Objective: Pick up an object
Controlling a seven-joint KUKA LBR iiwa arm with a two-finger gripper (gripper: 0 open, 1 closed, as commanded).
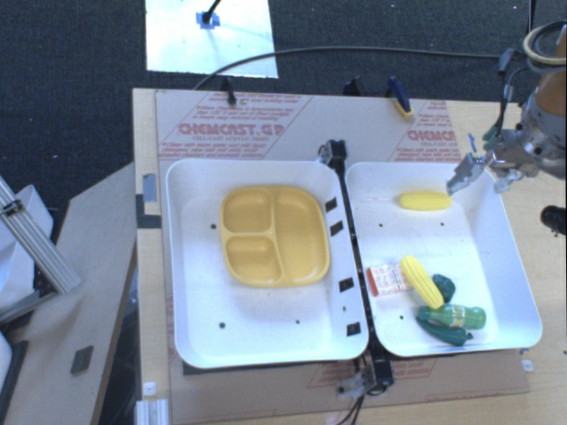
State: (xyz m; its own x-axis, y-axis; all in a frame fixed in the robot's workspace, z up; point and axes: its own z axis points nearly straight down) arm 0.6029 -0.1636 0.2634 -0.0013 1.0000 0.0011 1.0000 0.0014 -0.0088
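Observation:
The right bin (509, 237) holds a flat yellow oval piece (425, 202) near its far side. Toward the near side lie a yellow corn cob (420, 281), a small red-and-white packet (385, 279), a dark green item (443, 286) and a green bottle-shaped toy (454, 318). My gripper (485, 173) hangs over the far right corner of that bin, right of the yellow oval and apart from it. Its fingers are spread open with nothing between them.
The left bin (199, 237) carries a yellow divided tray (273, 235). A black clip strip (347, 237) joins the two bins. A blue clamp (400, 96) sits at the bench's back edge. A metal frame (31, 237) stands at far left.

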